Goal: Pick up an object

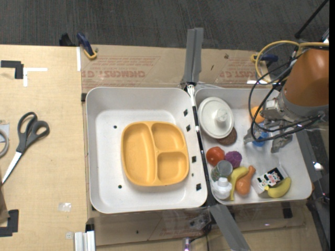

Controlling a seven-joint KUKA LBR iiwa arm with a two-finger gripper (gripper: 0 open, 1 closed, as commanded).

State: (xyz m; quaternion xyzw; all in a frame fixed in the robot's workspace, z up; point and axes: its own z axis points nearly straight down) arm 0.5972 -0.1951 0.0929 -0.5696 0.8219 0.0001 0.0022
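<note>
Grey gripper point(267, 138) above right bin point(299, 190)

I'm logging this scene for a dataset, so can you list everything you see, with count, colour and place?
bins: 2, white, side by side on the bench
divided plate: 1, yellow-orange, middle of the left bin
lid-like dish: 1, white, top of the right bin
tomato: 1, red, right bin, below the dish
purple item: 1, purple, beside the tomato
banana: 1, yellow, lower right corner of the right bin
small card or box: 1, black and white, touching the banana
scissors: 1, black handles, bench at left
arm: 1, orange band, over the right bin
hand: 1, grey, above the right bin's right side
</note>
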